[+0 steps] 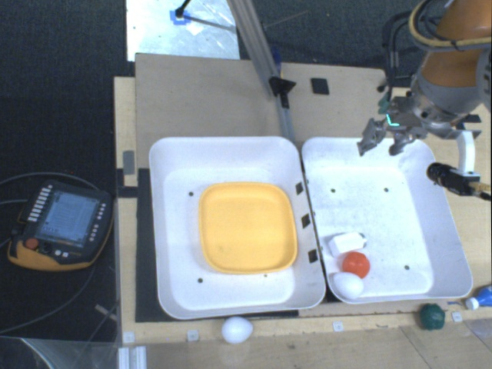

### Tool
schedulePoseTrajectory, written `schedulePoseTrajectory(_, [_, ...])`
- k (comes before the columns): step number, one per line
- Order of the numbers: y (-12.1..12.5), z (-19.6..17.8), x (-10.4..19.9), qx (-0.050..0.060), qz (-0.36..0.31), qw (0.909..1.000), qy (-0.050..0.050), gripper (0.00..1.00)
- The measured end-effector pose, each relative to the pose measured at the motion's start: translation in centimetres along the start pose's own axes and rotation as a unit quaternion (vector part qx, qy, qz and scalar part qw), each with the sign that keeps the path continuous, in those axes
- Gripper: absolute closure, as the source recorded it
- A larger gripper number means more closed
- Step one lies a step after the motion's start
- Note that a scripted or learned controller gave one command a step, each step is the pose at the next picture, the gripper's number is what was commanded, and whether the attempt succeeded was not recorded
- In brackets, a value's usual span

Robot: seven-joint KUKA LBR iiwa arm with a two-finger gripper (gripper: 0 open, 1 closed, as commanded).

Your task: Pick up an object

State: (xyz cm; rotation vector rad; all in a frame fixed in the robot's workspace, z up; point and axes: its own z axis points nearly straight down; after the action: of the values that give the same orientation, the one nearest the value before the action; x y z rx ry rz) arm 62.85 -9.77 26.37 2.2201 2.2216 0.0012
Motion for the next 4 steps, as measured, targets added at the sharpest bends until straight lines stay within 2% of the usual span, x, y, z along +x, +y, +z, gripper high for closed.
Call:
schedulePoseTrajectory(1, [0.0, 0.0, 0.0, 0.000, 0.000, 1.0000, 0.000, 0.00])
schedulePoseTrajectory(2, [-0.7, 5.8, 0.5, 0.002, 0.000, 1.0000, 0.000, 0.00])
schedulePoseTrajectory(4, [-0.3, 17.0, 0.4, 0.002, 0.000, 1.0000, 0.000, 0.00])
